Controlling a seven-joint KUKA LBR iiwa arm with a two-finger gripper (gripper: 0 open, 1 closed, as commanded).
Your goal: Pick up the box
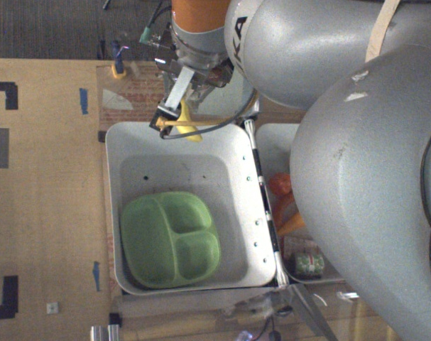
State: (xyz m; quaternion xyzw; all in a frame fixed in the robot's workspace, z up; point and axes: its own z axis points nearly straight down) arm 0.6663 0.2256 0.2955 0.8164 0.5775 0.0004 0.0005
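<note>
**Gripper over the left bin's far rim, box in the right bin**

From my screen, the arm takes up most of the right side: smooth, rounded grey casing with a faint speckle, and a glossy orange band above the wrist. The gripper hangs at the far rim of the left bin. A pale flat strip runs down it to a dark tip. Just beside that tip lies a curved yellow item, on the rim; I cannot tell whether the gripper is open or closed, nor whether it touches the yellow piece.

The left bin is shallow white plastic with rounded corners. In it sits a matte green plate, a rounded square moulded into three compartments, towards the near side.

The box lies in the right bin, at its near end: a small, flat-faced packet with green and white print, partly hidden under the arm. Beyond it are soft orange and red shapes too blurred to name.

The tabletop looks like tan board, with black corner marks and bits of blue tape.
</note>
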